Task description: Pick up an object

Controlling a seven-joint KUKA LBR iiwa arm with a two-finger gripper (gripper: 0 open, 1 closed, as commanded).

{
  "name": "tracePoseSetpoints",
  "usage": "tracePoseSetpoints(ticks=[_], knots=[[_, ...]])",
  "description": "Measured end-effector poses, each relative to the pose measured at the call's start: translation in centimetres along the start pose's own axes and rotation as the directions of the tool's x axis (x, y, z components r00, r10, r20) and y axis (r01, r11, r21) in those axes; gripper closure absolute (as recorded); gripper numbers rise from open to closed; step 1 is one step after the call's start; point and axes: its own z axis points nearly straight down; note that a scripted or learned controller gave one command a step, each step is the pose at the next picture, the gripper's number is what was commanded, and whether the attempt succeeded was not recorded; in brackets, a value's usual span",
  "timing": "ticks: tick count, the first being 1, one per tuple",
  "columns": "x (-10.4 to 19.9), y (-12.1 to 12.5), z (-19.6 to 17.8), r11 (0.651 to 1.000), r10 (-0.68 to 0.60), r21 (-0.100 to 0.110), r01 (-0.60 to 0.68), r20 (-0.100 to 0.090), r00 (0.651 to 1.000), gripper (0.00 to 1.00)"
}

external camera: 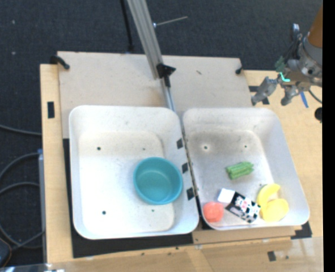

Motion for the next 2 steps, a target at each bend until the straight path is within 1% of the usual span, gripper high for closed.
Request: tracePoseSetpoints(ticks=[1,2], knots=[[-0.9,-0.8,5.6,1.0,0.005,0.005,-0.005,-0.001,1.0,0.0],[-1.5,-0.8,10.0,1.0,0.005,0.004,-0.005,0.0,1.0,0.0]])
